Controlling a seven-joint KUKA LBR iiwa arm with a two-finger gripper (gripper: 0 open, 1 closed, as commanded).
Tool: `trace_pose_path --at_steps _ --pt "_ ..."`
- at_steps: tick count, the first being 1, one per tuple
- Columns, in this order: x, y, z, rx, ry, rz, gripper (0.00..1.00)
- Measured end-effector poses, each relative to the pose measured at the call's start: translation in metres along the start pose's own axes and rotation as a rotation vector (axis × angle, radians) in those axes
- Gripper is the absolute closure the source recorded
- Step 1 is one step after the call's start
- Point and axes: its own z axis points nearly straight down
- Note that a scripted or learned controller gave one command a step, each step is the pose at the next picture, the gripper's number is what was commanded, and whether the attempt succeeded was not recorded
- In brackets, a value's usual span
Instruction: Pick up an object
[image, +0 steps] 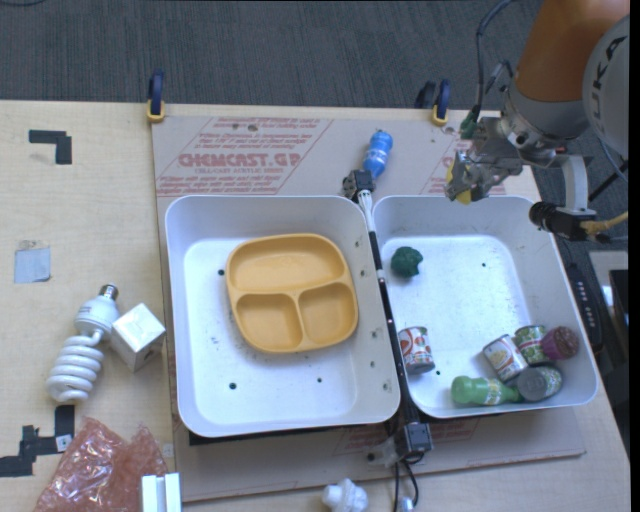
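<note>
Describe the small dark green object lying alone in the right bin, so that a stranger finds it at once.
Look in the right bin, the one without the yellow tray. Near its upper left corner lies the green object, dark and rounded. It sits alone, while the small cans crowd the lower right corner.

Cans (517, 352), green bottle (478, 391) (lying flat), perhaps broccoli (406, 262), right bin (570, 270).

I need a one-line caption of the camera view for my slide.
The arm's hand hovers over the far rim of the right bin, which holds cans and a green bottle; the left bin holds a yellow tray.
</note>
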Motion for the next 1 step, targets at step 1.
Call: trace_pose_path --at_steps 1 --pt "-0.0732 0.0025 -0.0199 -0.001 -0.001 0.001 1.0"
